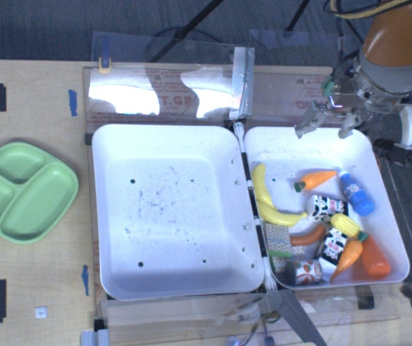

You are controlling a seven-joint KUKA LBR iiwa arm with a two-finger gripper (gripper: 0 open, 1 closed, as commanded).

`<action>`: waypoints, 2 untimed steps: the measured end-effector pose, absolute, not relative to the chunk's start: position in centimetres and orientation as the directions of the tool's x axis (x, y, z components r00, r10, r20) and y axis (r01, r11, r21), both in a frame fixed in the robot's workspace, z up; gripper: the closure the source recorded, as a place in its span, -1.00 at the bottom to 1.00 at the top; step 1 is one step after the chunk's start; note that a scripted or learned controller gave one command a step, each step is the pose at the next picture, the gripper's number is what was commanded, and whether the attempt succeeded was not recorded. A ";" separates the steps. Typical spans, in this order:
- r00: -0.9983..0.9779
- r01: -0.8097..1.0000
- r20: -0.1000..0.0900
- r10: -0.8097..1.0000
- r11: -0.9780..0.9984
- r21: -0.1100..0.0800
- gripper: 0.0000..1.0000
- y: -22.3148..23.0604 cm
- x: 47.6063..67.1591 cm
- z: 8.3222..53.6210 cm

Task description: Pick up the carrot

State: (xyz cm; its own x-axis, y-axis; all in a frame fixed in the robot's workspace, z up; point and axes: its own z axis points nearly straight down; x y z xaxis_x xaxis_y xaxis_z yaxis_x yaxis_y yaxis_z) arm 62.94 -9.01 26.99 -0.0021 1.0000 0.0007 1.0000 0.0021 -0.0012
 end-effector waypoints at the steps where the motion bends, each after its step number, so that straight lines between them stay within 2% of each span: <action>1: -0.047 0.999 0.000 0.999 0.047 0.000 -1.00 -12.2 58.5 18.3; 2: 0.022 1.000 0.001 1.000 -0.022 0.001 -1.00 -16.7 60.1 9.4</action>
